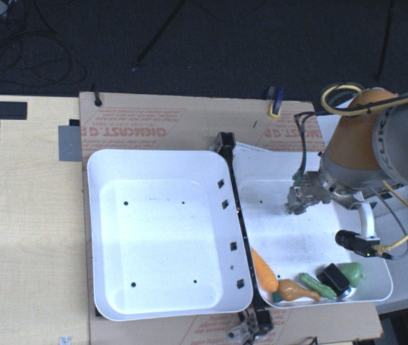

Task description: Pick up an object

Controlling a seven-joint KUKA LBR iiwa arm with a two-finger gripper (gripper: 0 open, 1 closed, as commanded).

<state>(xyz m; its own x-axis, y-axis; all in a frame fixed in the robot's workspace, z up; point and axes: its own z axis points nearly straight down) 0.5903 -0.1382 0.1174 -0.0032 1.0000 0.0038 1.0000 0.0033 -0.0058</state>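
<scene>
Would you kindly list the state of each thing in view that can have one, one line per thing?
gripper: above the right bin's floor, nothing visibly held.
right bin: holds a cluster of objects in its near corner.
orange carrot-shaped object: lying against the divider wall.
green object: lying in the near right corner.
black object: resting beside the green one.
left bin: upright on the bench.

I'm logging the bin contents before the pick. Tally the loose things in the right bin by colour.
Orange: 2, a carrot-shaped piece and a smaller piece
Green: 2, a long piece and a rounded piece
Black: 1, a small block
Total: 5, all clustered at the near edge of the right bin.
</scene>
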